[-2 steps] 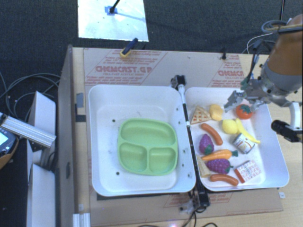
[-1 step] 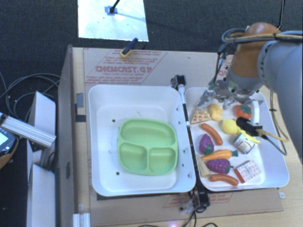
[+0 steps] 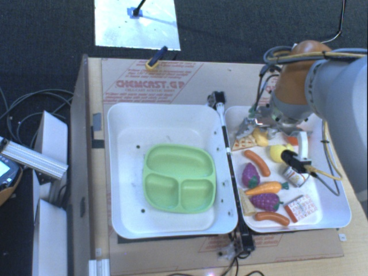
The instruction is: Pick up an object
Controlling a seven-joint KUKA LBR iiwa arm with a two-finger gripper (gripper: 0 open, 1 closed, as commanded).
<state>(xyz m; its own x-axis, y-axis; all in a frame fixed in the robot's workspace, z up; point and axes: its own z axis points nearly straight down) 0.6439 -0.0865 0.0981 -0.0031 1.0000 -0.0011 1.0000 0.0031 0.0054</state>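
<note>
A left white bin [image 3: 123, 171], well left of the pincer [image 3: 253, 125], held a green divided plate [image 3: 179, 177]. The right white bin [image 3: 339, 209] held toy food below the pincer: a pizza slice [image 3: 244, 141] just beneath it, a sausage [image 3: 257, 162], a purple eggplant [image 3: 250, 174], a carrot [image 3: 264, 188], grapes [image 3: 265, 200] and a lemon [image 3: 278, 152]. Whether the pincer gripped anything could not be told.
</note>
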